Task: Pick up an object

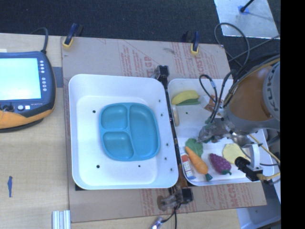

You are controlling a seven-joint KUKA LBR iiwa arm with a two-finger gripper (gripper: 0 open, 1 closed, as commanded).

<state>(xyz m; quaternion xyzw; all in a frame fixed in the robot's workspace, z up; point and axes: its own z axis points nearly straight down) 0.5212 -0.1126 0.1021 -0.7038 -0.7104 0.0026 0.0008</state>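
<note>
A light wooden bench (33,175) carries a brown cardboard sheet (143,56), held at its far edge by two clamps with yellow and blue handles. Beyond the bench the floor is dark carpet (133,6). On the bench's left sits a teach pendant (24,87) with a lit pale screen and an orange underside.

Two shallow white bins stand side by side on the cardboard. The left bin (83,128) holds a blue divided plate (129,131) with three compartments, lying flat near the bin's middle.

The right bin (183,87) holds toy food. A yellow banana (185,97) lies near the far end, its long axis running roughly left to right, the right end tilted slightly away. A toy carrot (197,160) lies near the front, its long axis diagonal: the leafy green top points up-left and the orange tip points down-right toward the bin's near rim. Just right of it lies a purple grape bunch (219,163), its long axis also diagonal, with a small green stem at its lower right. A pale yellow piece (233,152) lies just beyond the grapes. A small tube-shaped item (186,166) with a red band lies along the bin's left wall, pointing front to back.

The grey arm with its orange band reaches in from the right, and the gripper (212,131) is low over the middle of the right bin, near the carrot's green top. I cannot tell whether it is open or closed.
</note>
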